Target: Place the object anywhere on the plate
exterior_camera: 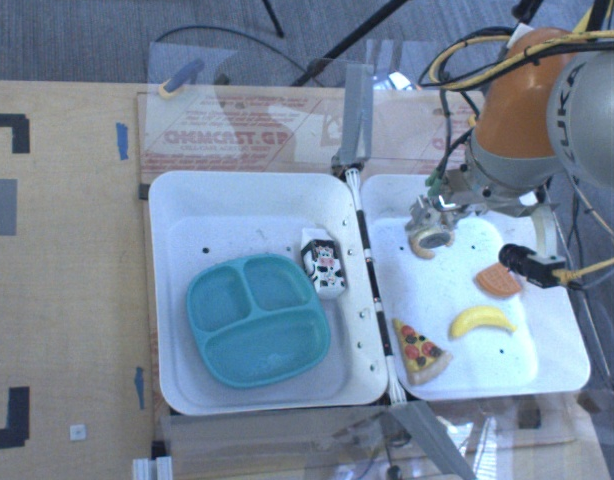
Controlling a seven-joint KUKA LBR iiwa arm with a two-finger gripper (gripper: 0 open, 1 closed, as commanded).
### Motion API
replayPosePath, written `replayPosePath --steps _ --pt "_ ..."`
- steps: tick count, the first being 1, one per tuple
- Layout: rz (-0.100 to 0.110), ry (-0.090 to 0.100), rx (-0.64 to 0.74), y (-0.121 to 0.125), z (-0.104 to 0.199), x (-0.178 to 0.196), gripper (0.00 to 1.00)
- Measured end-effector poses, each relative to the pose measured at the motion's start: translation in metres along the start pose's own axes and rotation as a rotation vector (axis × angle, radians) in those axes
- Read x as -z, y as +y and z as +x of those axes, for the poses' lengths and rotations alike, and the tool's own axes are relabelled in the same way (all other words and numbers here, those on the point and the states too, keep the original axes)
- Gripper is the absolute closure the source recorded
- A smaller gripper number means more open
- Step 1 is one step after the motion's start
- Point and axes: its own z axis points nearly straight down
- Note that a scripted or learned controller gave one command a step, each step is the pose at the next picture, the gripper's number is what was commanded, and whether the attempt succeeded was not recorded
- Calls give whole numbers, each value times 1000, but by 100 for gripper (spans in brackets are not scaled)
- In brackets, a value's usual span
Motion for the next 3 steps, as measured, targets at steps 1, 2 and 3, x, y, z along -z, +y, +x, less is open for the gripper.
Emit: replayPosePath --steps 1,2,3 --pt "0 0 171 14 67 0 100" --pt "3 1 257 -39 162 15 100" --pt "3 1 256 -39 161 15 0"
